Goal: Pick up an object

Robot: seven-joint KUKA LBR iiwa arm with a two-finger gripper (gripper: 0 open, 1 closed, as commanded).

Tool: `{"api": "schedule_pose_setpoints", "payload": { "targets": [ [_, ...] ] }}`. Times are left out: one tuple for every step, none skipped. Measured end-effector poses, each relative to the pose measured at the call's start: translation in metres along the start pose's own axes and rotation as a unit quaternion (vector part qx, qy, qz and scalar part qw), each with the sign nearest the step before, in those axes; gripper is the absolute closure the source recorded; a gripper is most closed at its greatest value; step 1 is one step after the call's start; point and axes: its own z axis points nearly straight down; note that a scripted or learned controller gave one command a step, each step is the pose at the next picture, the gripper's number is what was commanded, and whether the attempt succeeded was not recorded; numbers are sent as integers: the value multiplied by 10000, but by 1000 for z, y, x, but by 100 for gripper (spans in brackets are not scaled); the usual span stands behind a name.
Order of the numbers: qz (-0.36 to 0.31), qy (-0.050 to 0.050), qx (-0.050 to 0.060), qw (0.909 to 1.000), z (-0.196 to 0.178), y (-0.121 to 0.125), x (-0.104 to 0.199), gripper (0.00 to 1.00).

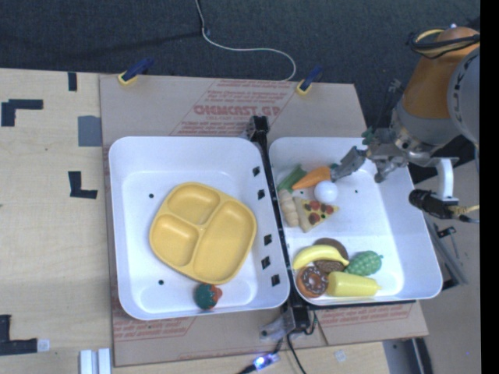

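The grey arm's two-finger gripper (pixel 366 164) hovers over the right shallow white bin (pixel 405 232), jaws apart and holding nothing. Nearest below lie the orange toy carrot (pixel 312 178) and small white ball (pixel 326 192) (they touch). I'd straddle the carrot crosswise and descend straight, keeping clear of the ball.

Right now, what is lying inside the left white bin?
The left white bin holds a yellow three-compartment plastic plate, and a small red-and-green toy fruit near the bin's front wall. Whatever may lie beneath the plate is covered and cannot be seen.
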Motion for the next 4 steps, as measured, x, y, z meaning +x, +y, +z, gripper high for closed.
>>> {"api": "schedule_pose_setpoints", "payload": {
  "targets": [
    [-16,-13,-74,10000,-10,3,0,0],
    [-20,-11,-49,10000,53,-3,2,0],
    [-17,-18,-85,10000,104,-1,3,0],
    [-22,-13,-117,9999,89,1,4,100]
  ]
}}
